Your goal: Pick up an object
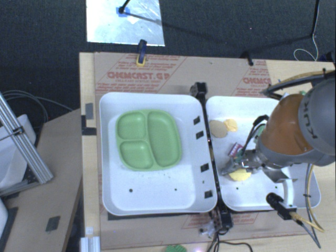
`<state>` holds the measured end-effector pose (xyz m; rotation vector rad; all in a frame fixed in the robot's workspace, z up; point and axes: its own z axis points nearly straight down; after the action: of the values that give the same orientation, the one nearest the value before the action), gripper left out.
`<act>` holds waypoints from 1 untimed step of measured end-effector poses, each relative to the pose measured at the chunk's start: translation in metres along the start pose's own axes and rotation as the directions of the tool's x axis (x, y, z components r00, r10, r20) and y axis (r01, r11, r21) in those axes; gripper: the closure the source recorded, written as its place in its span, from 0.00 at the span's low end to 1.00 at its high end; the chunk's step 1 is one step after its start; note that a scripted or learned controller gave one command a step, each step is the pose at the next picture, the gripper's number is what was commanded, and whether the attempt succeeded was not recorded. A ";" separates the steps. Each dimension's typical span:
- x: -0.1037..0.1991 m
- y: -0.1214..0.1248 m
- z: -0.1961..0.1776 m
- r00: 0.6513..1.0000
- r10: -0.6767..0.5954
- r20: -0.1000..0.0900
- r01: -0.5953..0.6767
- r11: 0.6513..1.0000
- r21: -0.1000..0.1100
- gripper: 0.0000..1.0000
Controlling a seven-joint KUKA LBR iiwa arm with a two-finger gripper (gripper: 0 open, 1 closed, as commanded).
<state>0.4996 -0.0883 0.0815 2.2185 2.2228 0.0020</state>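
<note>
I am at the reach step: my gripper [234,165] sits beside the yellow piece [241,175] in the right bin [247,105]; whether it is parted I cannot tell, and next I need to settle squarely over that piece

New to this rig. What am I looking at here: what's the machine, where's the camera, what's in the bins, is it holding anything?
One camera looks down at a slant on a bench with two shallow white bins. The left bin holds a green divided tray. The right bin holds a tan round piece, a yellow piece beside it, a small pink-and-dark item and a yellow object. The grey and orange shape reaching in from the right is the robot arm. Its gripper sits low right at the yellow object; a grasp can't be confirmed.
</note>
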 end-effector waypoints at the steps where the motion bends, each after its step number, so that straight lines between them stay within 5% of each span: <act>1: -0.001 0.000 -0.013 1.000 0.002 0.000 -0.002 1.000 -0.001 1.00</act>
<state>0.4998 -0.0890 0.0948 2.2200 2.2207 0.0036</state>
